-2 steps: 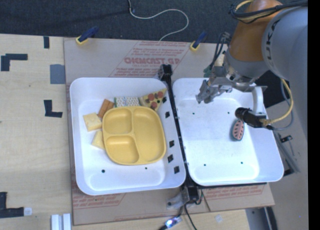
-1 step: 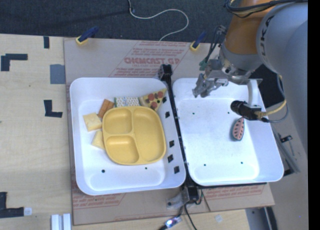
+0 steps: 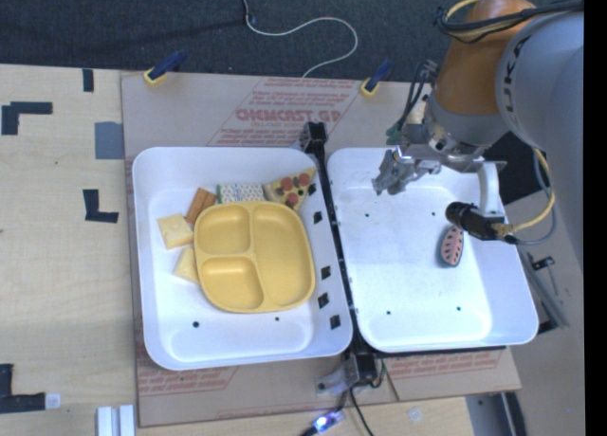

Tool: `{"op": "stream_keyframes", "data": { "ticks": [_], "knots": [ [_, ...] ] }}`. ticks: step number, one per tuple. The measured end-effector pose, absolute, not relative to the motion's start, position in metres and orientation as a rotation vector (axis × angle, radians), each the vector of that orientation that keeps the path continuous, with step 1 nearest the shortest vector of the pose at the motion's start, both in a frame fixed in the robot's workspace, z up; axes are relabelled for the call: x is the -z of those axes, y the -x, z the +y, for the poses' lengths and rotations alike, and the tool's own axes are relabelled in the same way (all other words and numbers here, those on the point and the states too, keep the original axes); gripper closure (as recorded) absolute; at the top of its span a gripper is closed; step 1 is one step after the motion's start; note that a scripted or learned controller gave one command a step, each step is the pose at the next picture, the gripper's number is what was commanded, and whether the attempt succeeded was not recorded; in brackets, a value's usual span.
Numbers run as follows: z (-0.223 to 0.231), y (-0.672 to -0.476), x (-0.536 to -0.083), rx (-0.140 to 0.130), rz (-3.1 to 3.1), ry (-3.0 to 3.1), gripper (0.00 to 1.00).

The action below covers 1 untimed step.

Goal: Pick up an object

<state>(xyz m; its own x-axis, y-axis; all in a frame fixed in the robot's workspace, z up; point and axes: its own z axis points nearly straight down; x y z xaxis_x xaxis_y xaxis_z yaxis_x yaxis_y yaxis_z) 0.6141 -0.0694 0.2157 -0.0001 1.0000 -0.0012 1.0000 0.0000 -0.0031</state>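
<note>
Left bin [image 3: 152, 263]: yellow divided plate [image 3: 254, 256] on top of some crackers [image 3: 175, 231]. Right bin [image 3: 408, 330]: gripper [image 3: 391, 181] hovering near the back, holding nothing, finger spread impossible to tell. Brush [image 3: 452, 245] lying well off to its right, nearer the front.

- Two bins sit side by side on the worktop [image 3: 57, 235]: the left bin [image 3: 166, 330] at 9 o'clock, the right bin [image 3: 417, 330] at 3 o'clock.
- In the left bin, a divided plate [image 3: 254, 256] lies over small food pieces [image 3: 176, 231], which show at its 9 to 12 o'clock edge.
- In the right bin, an oval object [image 3: 451, 245] lies toward 3 o'clock.
- The tool [image 3: 391, 178] is over the right bin's 12 o'clock part.
</note>
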Motion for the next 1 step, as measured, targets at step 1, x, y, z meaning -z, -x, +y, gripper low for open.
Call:
{"op": "stream_keyframes", "data": {
  "ticks": [1],
  "knots": [
    [-0.0741, -0.6250, -0.2242, -0.001, -2.224, 2.219, 1.00]
  ]
}}
